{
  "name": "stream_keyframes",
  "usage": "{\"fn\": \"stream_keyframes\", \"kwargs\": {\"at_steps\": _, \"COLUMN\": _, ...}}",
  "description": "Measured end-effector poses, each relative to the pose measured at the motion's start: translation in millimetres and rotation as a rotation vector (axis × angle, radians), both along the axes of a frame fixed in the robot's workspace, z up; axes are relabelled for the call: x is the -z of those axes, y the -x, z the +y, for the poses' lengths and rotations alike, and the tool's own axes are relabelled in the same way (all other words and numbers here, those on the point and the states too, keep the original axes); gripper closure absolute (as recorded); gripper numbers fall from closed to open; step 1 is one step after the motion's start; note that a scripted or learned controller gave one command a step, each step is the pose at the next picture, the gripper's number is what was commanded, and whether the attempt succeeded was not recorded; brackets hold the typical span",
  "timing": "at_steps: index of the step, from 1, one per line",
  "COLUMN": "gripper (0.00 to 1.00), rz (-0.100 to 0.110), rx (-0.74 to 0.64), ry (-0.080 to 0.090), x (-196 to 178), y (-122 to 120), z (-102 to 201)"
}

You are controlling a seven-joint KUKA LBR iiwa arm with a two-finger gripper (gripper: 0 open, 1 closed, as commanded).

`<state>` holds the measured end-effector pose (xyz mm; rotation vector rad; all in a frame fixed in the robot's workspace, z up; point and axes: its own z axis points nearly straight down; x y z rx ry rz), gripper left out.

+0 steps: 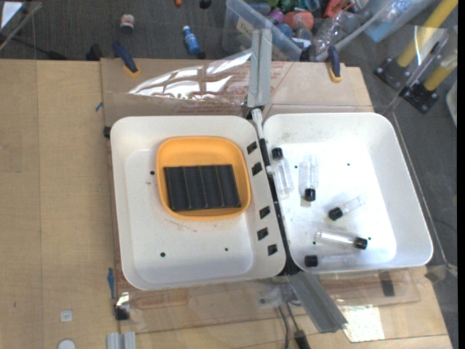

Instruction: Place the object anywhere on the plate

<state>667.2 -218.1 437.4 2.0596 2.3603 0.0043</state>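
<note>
An orange, rounded-square plate (203, 146) sits in the left white bin (189, 262), toward its back. A black ribbed rectangular object (202, 187) lies flat on the plate and covers most of its middle. In the right white bin (396, 195) lie several clear vials with black caps: one near the divider (280, 171), one upright in view (310, 177), one at mid-bin (346, 207) and one near the front (340, 240).
A divider with black clips (263, 195) runs between the bins. A metal bar (259, 67) stands behind it. A clear crate of colourful toys (312, 6) sits beyond the bench at the back right. Wooden bench surface (51, 195) lies to the left.
</note>
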Motion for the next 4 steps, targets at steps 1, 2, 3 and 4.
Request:
{"fn": "stream_keyframes", "kwargs": {"at_steps": 1, "gripper": 1.0, "rz": 0.0, "rx": -0.301, "ry": 0.003, "x": -0.3, "y": -0.3, "z": -4.2}}
{"fn": "stream_keyframes", "kwargs": {"at_steps": 2, "gripper": 1.0, "rz": 0.002, "rx": -0.456, "ry": 0.003, "x": -0.3, "y": -0.5, "z": -3.6}}
{"fn": "stream_keyframes", "kwargs": {"at_steps": 3, "gripper": 1.0, "rz": 0.003, "rx": -0.758, "ry": 0.005, "x": -0.6, "y": -0.3, "z": -3.9}}
{"fn": "stream_keyframes", "kwargs": {"at_steps": 4, "gripper": 1.0, "rz": 0.004, "rx": -1.139, "ry": 0.007, "x": -1.3, "y": 6.6, "z": -3.9}}
